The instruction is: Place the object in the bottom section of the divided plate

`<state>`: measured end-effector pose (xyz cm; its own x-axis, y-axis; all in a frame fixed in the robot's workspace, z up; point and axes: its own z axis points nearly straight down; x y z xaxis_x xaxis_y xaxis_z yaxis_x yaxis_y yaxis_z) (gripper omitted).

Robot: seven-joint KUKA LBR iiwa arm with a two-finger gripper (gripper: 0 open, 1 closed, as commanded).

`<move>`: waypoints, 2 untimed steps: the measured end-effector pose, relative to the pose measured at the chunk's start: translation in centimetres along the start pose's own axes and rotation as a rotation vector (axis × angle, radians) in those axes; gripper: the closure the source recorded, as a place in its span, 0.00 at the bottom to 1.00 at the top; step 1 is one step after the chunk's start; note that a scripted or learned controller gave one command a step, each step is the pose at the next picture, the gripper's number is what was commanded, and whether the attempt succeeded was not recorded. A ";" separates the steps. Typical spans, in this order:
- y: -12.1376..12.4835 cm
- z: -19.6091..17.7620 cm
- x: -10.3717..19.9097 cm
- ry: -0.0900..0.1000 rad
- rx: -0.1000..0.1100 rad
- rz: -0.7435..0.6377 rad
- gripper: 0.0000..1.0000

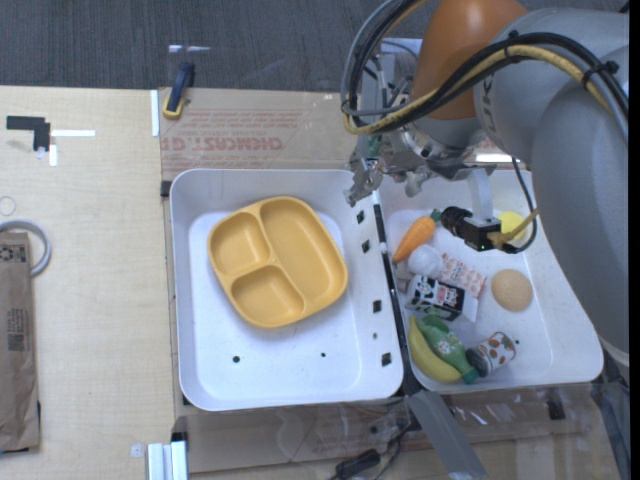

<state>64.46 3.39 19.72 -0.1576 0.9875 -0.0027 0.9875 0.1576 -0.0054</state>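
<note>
Yellow plastic makes up the divided plate [300,238], which lies flat in the left bin [290,368], turned a little askew, nearer that bin's top than its bottom. It has three sections: a long one along its right side, a small one at the upper left, and a small one at the bottom. Which loose item is meant for it cannot be told. All of them lie in the right bin [560,338], apart from the plate.

An orange carrot [414,236] sits there near the wall between the bins, tilted, with a small white piece [424,260] just below it. Beside that are a pink-and-white packet [462,273] and a black-and-white carton [437,296], the two touching. A round tan ball [512,290] lies to their right. Lower down is a banana [430,356] with a green piece [450,343] resting on it, and a small can [493,352] on its side just beside them.

The gripper [362,186] hangs over the top end of the wall between the two bins, above the carrot and to the right of the plate. Whether it is open or closed cannot be made out, and nothing can be seen held in it. The grey arm [570,118] comes in from the right, its orange band [465,38] above the gripper.

A brown cardboard sheet [260,128] lies beyond the left bin.
</note>
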 end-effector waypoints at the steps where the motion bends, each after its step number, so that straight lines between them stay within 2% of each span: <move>1: 1.9 0.9 2.8 0.000 0.001 0.252 0.00; 2: -8.0 4.9 7.4 0.000 -0.063 0.626 0.00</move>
<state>55.36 9.42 14.80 0.4506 0.8926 0.0135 0.8909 -0.4506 0.0565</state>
